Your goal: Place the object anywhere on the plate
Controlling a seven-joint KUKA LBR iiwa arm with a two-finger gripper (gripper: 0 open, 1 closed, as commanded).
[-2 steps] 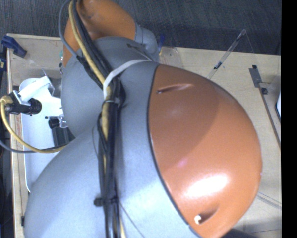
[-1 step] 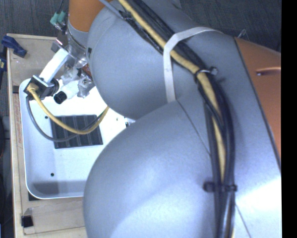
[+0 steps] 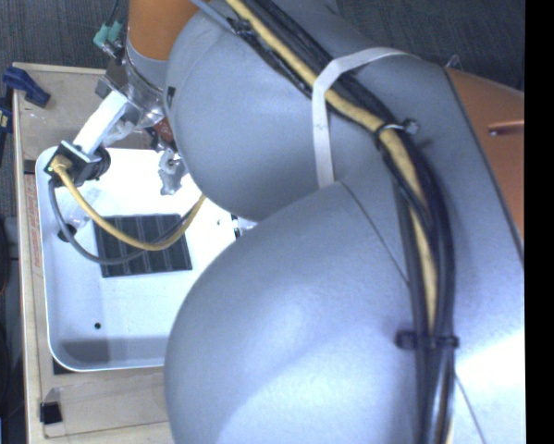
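Hand (image 3: 170, 176) above white bin (image 3: 110, 350) — arm (image 3: 350, 248) overhead

We see bright, even light from above. The shallow white bin (image 3: 119, 336) glares almost blown-out on its floor, with soft shadow pooled along its near wall. The big grey arm (image 3: 332, 248), close to the lens, looks soft and slightly out of focus, carrying broad pale sheen. The dark floor beyond stays dim.
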